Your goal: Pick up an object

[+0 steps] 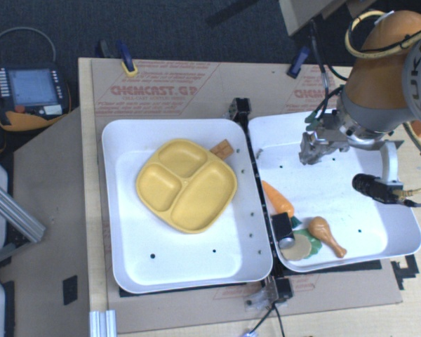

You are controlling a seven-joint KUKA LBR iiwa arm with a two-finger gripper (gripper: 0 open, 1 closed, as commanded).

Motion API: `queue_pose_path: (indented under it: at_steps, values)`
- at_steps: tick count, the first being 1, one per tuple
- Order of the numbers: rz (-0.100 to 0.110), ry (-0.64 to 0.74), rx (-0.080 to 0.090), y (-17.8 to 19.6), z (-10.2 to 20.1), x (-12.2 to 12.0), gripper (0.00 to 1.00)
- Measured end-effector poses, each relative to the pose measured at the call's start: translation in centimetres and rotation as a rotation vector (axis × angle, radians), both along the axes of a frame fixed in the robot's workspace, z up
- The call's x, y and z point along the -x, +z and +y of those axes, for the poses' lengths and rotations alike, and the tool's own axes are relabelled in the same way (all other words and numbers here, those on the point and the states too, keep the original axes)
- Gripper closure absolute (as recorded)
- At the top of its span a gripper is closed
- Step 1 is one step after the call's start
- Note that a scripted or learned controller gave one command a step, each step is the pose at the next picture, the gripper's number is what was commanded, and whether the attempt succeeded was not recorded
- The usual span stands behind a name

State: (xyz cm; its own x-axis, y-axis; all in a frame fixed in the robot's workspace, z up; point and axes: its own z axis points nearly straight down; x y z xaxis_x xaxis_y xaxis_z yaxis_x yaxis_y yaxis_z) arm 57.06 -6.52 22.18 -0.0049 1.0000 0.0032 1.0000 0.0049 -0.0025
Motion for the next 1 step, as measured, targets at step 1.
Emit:
queue_pose_path:
  at_steps: [1]
  values:
    - [0.002, 0.000, 0.000, -0.78, 4.54, 1.44, 1.00]
